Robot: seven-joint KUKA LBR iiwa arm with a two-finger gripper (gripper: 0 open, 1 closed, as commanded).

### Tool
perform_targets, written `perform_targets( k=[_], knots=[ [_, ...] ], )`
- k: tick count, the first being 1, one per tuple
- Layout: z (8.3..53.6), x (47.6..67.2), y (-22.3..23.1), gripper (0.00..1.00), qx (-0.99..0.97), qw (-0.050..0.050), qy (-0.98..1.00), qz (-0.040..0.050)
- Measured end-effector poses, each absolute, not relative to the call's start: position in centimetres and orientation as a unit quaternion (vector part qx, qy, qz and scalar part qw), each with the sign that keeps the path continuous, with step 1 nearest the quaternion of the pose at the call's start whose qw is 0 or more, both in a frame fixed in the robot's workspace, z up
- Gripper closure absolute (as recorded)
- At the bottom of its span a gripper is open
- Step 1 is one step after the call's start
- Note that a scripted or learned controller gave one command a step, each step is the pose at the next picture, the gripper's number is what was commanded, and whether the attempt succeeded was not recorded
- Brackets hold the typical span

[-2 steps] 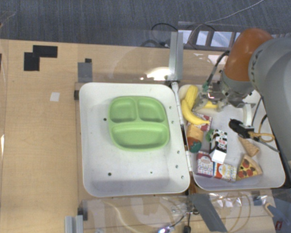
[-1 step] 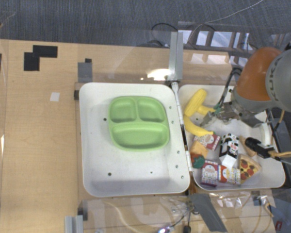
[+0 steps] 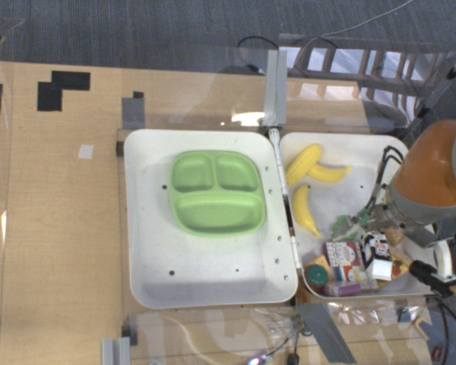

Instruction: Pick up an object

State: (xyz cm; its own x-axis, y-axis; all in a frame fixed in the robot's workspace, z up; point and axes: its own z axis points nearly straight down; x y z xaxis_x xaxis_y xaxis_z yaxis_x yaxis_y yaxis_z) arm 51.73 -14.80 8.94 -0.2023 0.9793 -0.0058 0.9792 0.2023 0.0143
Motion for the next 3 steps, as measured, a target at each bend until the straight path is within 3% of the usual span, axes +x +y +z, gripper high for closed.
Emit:
perform_targets(
  k=[1,2,3],
  knots=[
    [8.9,51.2,-13.1,0.00,0.753,0.007,0.658,0.0043],
    [9.8,51.6,-12.9,1.00,0.752,0.008,0.659,0.0066],
    [19.9,54.4,-7.6,1.00,0.724,0.001,0.689,0.0008]
  ],
)
